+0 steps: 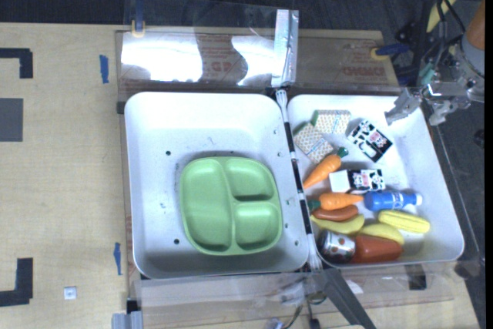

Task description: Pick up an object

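Hovering with fingers spread and gripping nothing, the gripper (pixel 420 105) hangs just right of a black-and-white carton (pixel 368 139).

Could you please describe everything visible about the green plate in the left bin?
The green plate is a pale green, plastic-looking tray, rounded-square, with three compartments: one long on its left, two smaller on its right. It lies flat, right side up, slightly rotated, toward the near right of the left bin. Nothing lies in it.
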Robot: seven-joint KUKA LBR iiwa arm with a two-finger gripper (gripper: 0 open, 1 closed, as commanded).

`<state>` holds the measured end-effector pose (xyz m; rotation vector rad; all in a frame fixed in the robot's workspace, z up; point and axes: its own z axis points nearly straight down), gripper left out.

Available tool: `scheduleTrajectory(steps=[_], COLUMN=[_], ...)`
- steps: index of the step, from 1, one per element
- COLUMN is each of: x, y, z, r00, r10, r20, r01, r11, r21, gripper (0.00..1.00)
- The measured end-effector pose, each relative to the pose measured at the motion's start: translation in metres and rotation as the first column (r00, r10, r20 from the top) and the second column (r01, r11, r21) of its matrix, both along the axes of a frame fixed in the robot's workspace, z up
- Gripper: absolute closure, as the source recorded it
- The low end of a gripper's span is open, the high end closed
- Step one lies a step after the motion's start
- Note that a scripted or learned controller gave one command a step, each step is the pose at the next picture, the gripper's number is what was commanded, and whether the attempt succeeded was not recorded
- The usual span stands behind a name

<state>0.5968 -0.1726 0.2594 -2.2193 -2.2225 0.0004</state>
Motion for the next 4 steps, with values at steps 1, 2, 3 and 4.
scheduleTrajectory(steps=[1, 2, 3, 4], x=[-0.002, -0.087, 0.001, -0.016], y=[0.031, 0.054, 0.009, 0.090], z=[-0.123, -0.161, -0.173, -0.075], r00=[0.972, 1.000, 0.999, 0.991], r10=[0.237, 0.015, -0.032, -0.130], r20=[0.001, 0.007, 0.004, 0.001], r01=[-0.237, -0.015, 0.032, 0.130], r11=[0.972, 1.000, 0.999, 0.991], r21=[0.000, 0.000, -0.002, -0.001], gripper=[0.00, 0.00, 0.00, 0.00])
